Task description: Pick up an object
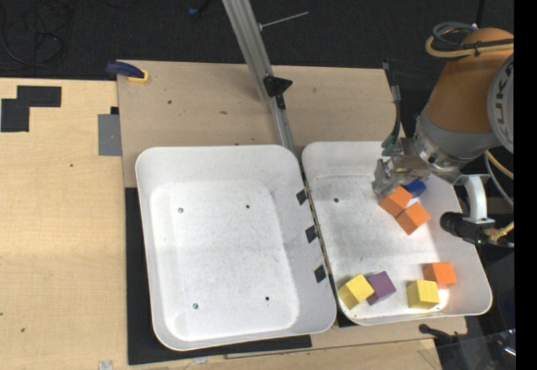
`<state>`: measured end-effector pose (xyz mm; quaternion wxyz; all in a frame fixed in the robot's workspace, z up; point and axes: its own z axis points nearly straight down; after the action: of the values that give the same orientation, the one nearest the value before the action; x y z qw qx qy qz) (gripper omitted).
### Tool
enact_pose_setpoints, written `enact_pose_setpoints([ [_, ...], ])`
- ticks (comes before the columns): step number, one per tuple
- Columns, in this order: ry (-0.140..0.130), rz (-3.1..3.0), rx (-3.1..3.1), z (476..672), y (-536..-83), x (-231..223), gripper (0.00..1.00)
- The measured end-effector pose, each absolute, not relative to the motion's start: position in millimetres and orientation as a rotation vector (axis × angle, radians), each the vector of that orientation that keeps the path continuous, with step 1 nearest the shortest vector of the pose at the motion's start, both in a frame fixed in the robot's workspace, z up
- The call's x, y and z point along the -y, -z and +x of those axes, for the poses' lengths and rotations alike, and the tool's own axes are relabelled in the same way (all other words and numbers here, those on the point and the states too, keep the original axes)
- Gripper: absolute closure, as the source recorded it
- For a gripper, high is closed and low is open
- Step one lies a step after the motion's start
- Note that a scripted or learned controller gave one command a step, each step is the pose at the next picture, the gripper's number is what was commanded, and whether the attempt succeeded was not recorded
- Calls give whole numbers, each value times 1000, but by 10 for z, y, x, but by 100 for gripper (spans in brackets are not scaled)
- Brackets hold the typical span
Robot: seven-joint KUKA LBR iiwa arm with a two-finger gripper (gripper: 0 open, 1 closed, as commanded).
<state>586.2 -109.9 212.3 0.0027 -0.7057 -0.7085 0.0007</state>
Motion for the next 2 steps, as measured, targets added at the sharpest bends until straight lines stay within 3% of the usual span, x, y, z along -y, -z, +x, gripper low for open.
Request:
enact_pose_setpoints([
  [2, -3, -2213, 2221, 5696, -2042, 198, 100],
])
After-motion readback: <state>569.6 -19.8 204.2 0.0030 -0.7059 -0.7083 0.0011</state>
